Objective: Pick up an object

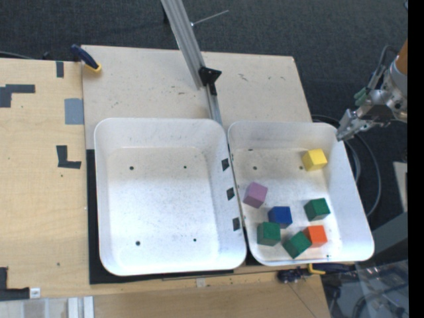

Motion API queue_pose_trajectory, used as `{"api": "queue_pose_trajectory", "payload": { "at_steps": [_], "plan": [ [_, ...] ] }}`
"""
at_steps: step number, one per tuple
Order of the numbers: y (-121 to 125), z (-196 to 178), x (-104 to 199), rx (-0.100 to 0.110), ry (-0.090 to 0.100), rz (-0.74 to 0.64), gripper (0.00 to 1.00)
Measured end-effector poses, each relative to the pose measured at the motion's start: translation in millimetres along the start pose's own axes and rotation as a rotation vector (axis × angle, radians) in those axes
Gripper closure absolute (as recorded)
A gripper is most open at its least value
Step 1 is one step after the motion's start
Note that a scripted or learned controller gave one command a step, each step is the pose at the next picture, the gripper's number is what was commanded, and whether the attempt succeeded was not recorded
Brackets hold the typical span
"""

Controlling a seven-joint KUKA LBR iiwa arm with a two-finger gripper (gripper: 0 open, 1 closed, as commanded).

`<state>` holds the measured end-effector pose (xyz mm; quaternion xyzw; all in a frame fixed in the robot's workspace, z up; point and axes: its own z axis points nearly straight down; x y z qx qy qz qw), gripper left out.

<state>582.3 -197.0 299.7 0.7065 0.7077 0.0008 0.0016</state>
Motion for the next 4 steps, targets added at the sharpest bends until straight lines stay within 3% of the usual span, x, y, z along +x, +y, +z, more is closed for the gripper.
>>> {"api": "queue_pose_trajectory", "payload": {
  "at_steps": [2, 4],
  "plan": [
    [-12, 33, 99, 0.006, 0.003, -0.004, 1.0],
    [-34, 36, 210, 0.006, 0.003, -0.006, 1.0]
  ]
}}
